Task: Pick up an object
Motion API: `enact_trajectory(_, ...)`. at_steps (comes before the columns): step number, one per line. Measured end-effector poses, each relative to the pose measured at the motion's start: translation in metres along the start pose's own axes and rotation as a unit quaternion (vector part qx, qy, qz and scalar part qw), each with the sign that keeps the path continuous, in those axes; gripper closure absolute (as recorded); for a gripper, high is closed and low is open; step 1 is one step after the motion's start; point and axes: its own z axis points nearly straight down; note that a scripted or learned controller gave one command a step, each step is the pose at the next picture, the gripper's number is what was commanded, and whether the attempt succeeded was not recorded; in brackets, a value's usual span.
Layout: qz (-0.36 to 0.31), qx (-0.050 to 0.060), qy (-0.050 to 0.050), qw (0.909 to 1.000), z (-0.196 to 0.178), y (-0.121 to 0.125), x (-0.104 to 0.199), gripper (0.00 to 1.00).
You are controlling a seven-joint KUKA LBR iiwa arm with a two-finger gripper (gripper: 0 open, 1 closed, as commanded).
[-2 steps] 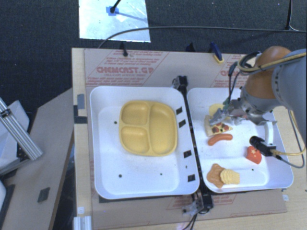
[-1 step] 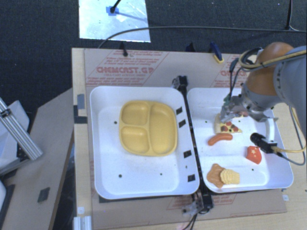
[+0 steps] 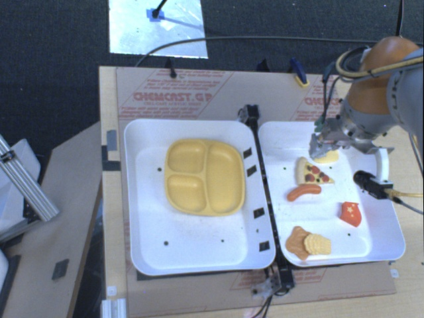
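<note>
The hand [image 3: 326,144] sits low in the right bin [image 3: 391,244], right on a pale yellow piece [image 3: 327,156] (I cannot tell its grip), with the pizza [image 3: 311,173] just below.

Dark carpet floor [image 3: 53,58] around a pale wooden desk [image 3: 79,177]; brown printed cardboard sheet [image 3: 199,91] on top; shiny foil square [image 3: 156,18] behind; aluminium rail [image 3: 26,187] at left.
</note>
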Motion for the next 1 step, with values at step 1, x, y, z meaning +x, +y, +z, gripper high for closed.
enact_trajectory(1,0.0,-0.001,0.0,1.0,-0.0541,0.0069,-0.0095,1.0)
